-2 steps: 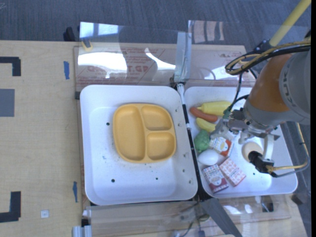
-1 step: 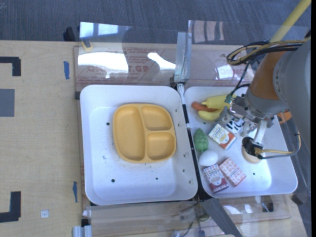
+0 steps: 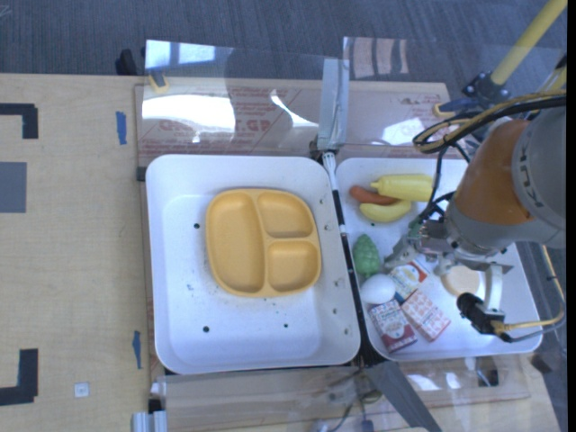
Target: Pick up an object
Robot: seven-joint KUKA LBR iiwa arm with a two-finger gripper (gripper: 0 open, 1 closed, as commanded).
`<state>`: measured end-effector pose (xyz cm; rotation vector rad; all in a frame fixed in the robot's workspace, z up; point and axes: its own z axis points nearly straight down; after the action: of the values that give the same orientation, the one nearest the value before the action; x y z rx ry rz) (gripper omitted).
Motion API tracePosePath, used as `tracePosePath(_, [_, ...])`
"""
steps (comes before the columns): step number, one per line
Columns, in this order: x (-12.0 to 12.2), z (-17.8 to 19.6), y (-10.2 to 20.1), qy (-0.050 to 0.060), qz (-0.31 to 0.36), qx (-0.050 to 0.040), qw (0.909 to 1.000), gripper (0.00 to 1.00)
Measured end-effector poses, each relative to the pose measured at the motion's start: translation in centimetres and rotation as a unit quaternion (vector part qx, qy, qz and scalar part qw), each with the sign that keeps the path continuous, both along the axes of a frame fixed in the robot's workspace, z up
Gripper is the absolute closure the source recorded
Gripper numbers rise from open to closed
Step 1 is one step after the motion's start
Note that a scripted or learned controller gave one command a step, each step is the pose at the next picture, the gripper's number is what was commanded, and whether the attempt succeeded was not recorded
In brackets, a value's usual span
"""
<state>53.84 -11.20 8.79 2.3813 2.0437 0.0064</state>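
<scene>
The right bin (image 3: pixel 526 342) holds several small things: a yellow corn cob (image 3: pixel 405 186), a yellow banana (image 3: pixel 385 211), an orange carrot (image 3: pixel 363 193), a green leafy piece (image 3: pixel 366 254), a white egg (image 3: pixel 378 289), two red-and-white packets (image 3: pixel 393 322) (image 3: pixel 425 314), a small carton (image 3: pixel 409 274) and a pale round piece (image 3: pixel 461 281). My gripper (image 3: pixel 418 242) hangs low over the middle of this bin, just right of the green piece and above the small carton. Nothing shows as held in it.
The left bin (image 3: pixel 171 268) carries a yellow divided plate (image 3: pixel 263 240). A clear panel and a metal divider (image 3: pixel 331 106) stand behind the bins. The arm's orange band (image 3: pixel 490 187) covers the right bin's far right part.
</scene>
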Motion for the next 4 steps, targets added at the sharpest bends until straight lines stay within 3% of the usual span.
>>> tracePosePath(1, [0.2, 1.2, -0.1, -0.003, -0.001, -0.0012, 1.0000, 1.00])
tracePosePath(2, [0.1, 1.1, -0.1, -0.002, -0.001, -0.0010, 1.0000, 0.00])
tracePosePath(3, [-5.2, 0.0, -1.4, -0.001, 0.059, -0.0010, 0.9983, 0.00])
tracePosePath(4, [-5.1, 1.0, -1.4, -0.003, 0.058, -0.0017, 0.9983, 1.00])
